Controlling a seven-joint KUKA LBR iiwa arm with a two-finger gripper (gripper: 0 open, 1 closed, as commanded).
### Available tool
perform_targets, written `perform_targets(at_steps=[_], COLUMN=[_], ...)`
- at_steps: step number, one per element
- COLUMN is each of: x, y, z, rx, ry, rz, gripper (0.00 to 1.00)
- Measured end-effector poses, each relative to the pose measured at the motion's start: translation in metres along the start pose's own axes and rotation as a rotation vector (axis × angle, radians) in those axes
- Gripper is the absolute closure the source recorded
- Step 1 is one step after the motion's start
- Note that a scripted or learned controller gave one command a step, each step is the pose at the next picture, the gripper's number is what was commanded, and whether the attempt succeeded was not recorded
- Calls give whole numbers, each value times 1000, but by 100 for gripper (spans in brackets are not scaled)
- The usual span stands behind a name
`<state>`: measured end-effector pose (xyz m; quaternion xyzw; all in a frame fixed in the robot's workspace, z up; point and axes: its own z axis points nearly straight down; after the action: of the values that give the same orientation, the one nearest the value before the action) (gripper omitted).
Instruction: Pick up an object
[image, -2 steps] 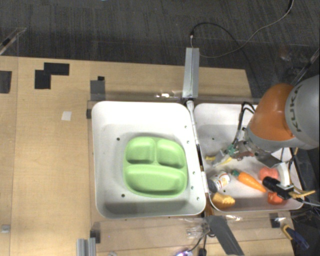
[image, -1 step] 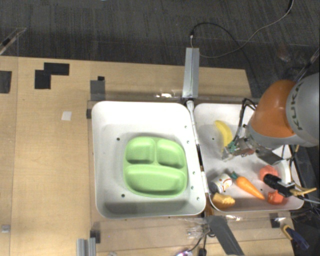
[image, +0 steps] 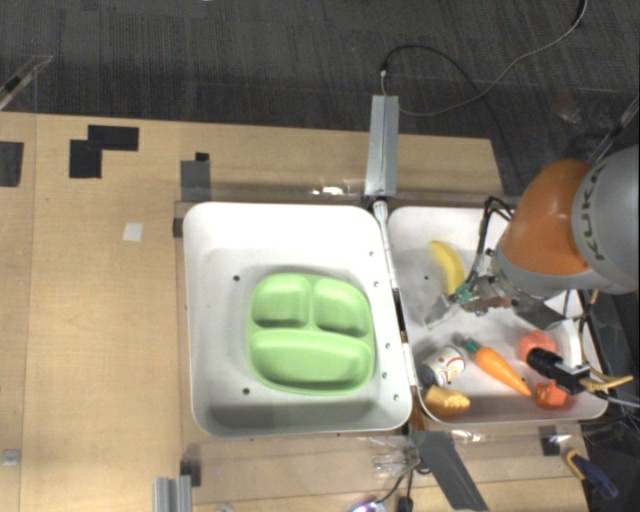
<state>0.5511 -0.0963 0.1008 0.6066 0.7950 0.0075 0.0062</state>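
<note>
The right bin (image: 410, 228) holds several toy foods: a yellow banana (image: 447, 264), an orange carrot (image: 499, 369), a white and dark ball-like piece (image: 445, 368), a yellow-brown piece (image: 446, 402) and red pieces (image: 552, 394) at the bin's right end. My gripper (image: 470, 296) hangs over the middle of that bin, just below the banana's lower end and above the carrot. The grey wrist and orange band (image: 545, 222) cover the bin's upper right part. Nothing shows between the fingers.
The left bin (image: 215, 240) holds a green divided plate (image: 308, 332). A metal post (image: 383, 145) stands behind the divide between the bins. Black cables (image: 590, 380) trail at the right bin's right edge.
</note>
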Motion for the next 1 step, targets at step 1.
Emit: perform_targets(at_steps=[1], x=[37], y=[52], z=[-83], rx=[14], ry=[0], rz=[-10], gripper=[0])
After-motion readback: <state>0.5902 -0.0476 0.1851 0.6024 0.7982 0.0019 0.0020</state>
